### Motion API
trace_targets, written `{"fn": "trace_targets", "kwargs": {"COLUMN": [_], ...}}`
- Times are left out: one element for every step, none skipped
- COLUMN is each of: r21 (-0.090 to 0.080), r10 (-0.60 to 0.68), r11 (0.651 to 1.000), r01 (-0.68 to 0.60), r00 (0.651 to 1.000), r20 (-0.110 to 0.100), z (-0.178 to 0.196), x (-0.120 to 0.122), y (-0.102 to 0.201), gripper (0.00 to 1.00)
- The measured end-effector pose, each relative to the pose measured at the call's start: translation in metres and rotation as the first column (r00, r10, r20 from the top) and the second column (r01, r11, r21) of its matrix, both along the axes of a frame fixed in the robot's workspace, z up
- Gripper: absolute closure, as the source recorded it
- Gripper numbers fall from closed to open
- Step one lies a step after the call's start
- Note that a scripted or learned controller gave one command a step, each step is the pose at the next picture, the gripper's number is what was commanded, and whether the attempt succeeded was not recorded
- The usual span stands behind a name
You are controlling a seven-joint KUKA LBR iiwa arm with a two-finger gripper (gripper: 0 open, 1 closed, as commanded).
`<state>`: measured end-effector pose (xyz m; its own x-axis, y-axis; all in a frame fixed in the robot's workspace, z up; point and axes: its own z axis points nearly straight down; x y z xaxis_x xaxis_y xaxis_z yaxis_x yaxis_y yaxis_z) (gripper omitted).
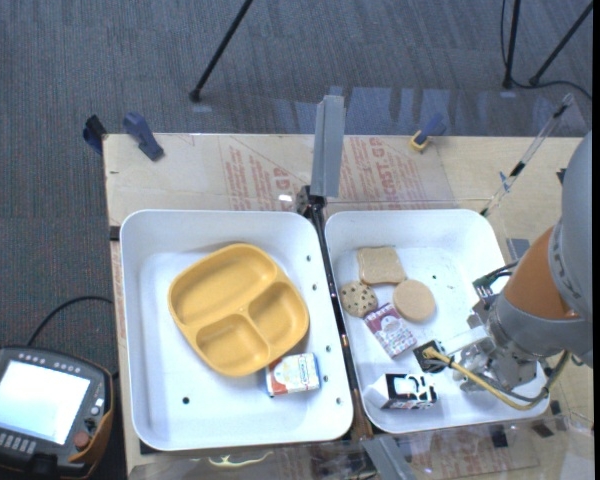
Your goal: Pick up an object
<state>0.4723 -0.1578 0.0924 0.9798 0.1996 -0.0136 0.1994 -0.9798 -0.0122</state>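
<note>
gripper [477,365] low over right bin [460,248], near corner, open or closed: cannot tell | target: red-white packet [391,330] lying flat mid-bin, just beside round biscuit [415,300] | likely light, soft, slick — pinch across its narrow width

— What is borne by the bench [230,173]?
— Two shallow white bins are set side by side: a left bin [140,268] and a right bin [480,230].
— And its far edge?
— A blue clamp [142,136] is fixed at the left corner, and a second clamp [428,131] further right.
</note>
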Motion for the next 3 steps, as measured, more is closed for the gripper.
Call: {"fn": "trace_targets", "kwargs": {"r21": [-0.004,0.001,0.005], "r10": [0.030,0.030,0.031], "r11": [1.000,1.000,1.000], "r01": [-0.029,-0.030,-0.031], "r00": [1.000,1.000,0.999], "r20": [0.007,0.001,-0.007], "z": [-0.007,0.000,0.007], "x": [0.002,0.000,-0.001], "y": [0.018,0.019,0.019], "gripper": [1.00,1.00,1.00]}}
